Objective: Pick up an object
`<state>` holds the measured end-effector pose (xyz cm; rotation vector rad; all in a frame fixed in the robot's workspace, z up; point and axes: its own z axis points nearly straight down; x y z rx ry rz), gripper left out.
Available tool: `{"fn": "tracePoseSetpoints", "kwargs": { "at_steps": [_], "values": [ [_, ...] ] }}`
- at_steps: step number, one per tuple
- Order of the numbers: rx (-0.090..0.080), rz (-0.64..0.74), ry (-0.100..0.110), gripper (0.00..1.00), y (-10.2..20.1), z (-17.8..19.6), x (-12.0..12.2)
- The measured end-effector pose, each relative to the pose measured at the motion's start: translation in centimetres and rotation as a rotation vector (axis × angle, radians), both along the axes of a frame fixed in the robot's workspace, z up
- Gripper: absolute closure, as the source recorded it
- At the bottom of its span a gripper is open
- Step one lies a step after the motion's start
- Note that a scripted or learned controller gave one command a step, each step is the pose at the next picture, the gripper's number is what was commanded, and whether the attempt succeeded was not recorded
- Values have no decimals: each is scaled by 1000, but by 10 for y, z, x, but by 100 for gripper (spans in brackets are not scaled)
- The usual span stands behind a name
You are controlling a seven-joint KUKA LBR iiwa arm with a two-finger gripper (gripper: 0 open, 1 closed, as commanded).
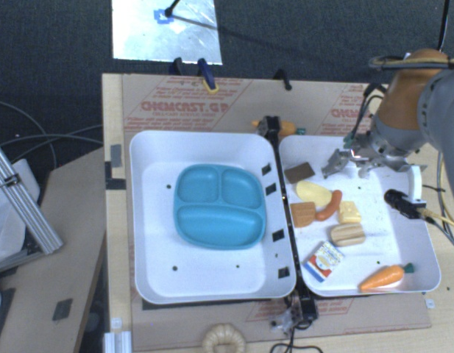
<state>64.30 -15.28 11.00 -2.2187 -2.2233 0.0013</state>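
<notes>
While the grey arm reaches in from the frame's right, its tool (346, 160) hovers with fingers spread apart. It grips nothing, just beside the brown slab (299, 171) in the right bin (425, 259).

Plastic, cardboard and foil on the table

Both white bins (149, 197) look like smooth, slightly glossy plastic; the blue divided plate (218, 205) in the left one is matt plastic. The toy foods, such as the orange carrot (382, 276) and the tan bread piece (347, 234), have a smooth moulded plastic look. Under the bins lies matt brown printed cardboard (182, 101). Behind it a crinkled silvery sheet (164, 20) shines like foil. The pincer (348, 160) looks like dull grey metal.
</notes>
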Motion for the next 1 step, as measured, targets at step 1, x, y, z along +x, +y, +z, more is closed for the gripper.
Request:
{"fn": "tracePoseSetpoints", "kwargs": {
  "at_steps": [1],
  "values": [
    [0,1,-1,0,1,-26,1]
  ]
}}
